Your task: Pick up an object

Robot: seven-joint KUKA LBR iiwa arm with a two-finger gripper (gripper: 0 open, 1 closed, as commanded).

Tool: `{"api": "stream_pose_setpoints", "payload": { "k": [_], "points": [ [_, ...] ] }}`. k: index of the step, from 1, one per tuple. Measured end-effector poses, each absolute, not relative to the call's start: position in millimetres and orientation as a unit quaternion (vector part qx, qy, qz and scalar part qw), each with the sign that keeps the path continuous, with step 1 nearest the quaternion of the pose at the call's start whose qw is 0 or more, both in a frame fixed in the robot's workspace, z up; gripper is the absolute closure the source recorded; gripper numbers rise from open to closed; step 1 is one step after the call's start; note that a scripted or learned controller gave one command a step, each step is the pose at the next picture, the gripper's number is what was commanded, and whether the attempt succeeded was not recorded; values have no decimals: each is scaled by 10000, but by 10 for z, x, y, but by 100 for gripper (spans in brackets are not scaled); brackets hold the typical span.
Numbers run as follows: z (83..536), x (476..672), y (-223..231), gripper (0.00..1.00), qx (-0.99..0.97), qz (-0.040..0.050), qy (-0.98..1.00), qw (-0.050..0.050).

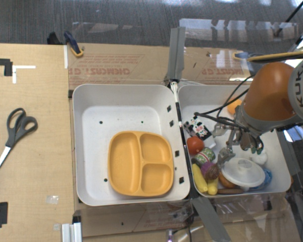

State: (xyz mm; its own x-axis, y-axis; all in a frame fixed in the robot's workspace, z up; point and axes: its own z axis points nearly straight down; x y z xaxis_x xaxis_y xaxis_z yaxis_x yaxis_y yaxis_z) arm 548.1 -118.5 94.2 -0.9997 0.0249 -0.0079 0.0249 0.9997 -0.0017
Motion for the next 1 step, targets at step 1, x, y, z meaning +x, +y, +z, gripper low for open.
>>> {"api": "stream_pose_setpoints", "payload": {
  "k": [1],
  "points": [
    [971, 4843, -1192, 0, 694, -17, 9975, 117]
  ]
}}
